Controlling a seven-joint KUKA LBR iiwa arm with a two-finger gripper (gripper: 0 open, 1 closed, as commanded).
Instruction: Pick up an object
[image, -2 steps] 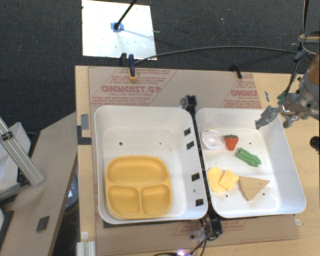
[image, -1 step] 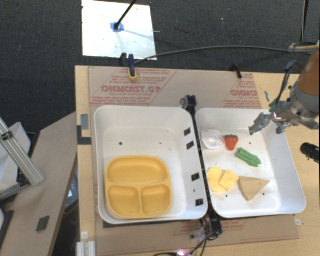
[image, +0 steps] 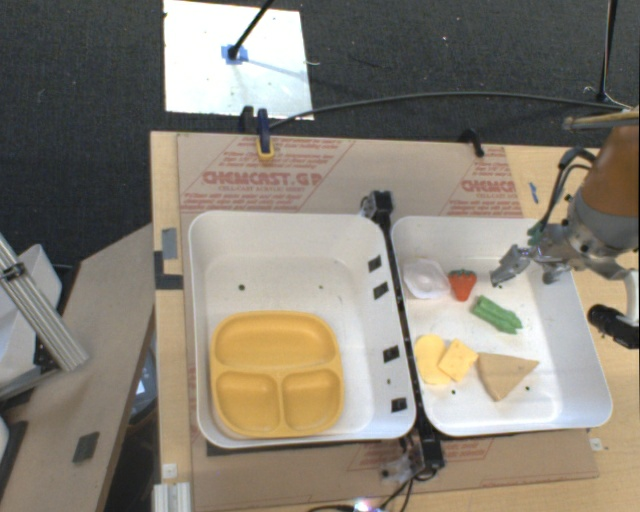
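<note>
1 green piece (image: 497, 314), pointing lower-right

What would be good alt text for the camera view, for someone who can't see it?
A grey robot arm's pincer hangs over the right bin, above a green piece, a red strawberry, a white cup, yellow cheese pieces and a tan wedge. The left bin holds a yellow divided tray.

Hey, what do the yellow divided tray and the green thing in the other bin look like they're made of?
The yellow tray looks like molded plastic with a matte finish: uniform color, rounded compartment walls, soft sheen. The green piece is probably plastic or rubbery toy food, judging by its saturated, even color and smooth lumpy shape, though it is too small to be sure.
</note>
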